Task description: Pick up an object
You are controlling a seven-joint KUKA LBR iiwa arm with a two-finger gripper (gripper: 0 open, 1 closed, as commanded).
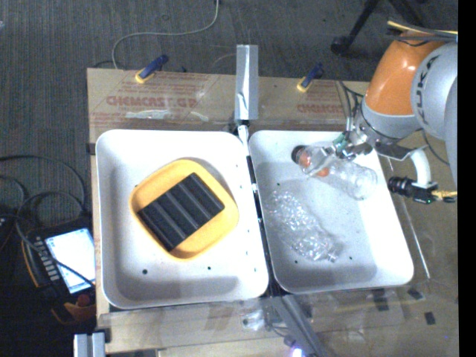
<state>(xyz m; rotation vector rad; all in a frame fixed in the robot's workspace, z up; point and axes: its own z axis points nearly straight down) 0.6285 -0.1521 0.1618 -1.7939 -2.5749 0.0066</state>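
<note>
In the right bin (pixel 387 262), a crushed clear plastic bottle (pixel 301 223) lies near the middle. A second clear plastic item (pixel 351 177) with a dark reddish cap (pixel 301 155) and an orange spot lies toward the bin's far side. My gripper (pixel 336 150) hangs over the far part of that bin, right above or against this clear item. The grey arm with its orange band (pixel 398 73) comes in from the upper right. A yellow block with a black ribbed top (pixel 184 207) rests in the middle of the left bin (pixel 119 274).
A metal upright (pixel 246 80) stands behind the divide between the bins. Two blue-and-yellow clamps (pixel 151 68) (pixel 310 77) hold the cardboard base at the back. Cables and a small device (pixel 63 259) lie on the floor to the left.
</note>
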